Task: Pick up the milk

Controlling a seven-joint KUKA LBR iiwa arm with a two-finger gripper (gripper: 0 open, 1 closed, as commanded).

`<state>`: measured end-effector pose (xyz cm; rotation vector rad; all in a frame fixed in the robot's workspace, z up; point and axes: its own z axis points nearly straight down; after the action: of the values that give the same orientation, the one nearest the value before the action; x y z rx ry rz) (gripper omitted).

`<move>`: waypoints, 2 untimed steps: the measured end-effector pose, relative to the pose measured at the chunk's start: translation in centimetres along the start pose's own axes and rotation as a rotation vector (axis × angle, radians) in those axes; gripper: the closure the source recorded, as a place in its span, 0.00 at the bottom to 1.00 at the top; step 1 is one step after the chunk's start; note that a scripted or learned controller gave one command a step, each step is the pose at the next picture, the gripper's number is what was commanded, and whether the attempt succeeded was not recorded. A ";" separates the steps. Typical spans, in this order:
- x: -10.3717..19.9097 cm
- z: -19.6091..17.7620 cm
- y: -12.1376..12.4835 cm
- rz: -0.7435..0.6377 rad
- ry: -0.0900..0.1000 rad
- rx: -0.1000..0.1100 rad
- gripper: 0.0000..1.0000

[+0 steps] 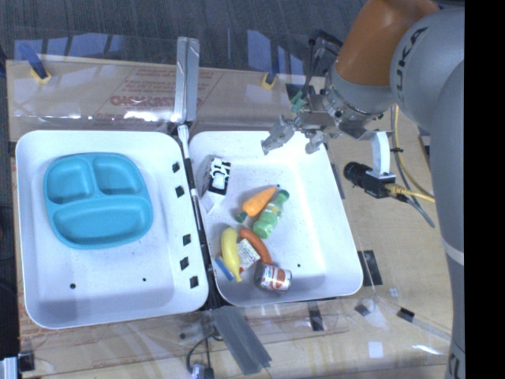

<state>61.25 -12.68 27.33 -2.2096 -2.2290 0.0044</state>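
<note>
two claw fingers (296,139) were spread wide with nothing between, up by right bin's (331,212) far edge. milk (218,175) lay near left wall. you could bump wall or grab carrot (259,201) instead.

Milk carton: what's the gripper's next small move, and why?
Probably slide toward the left and lower over the milk carton. The gripper hangs open and empty at the right bin's far edge, while the carton lies against that bin's left wall, apart from the carrot.
</note>
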 end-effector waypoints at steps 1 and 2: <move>8.3 8.3 4.5 -0.095 -0.001 0.001 0.00; 9.2 8.2 2.7 -0.221 0.000 0.002 0.00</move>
<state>63.84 -3.46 19.12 -1.9489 -2.4578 0.0057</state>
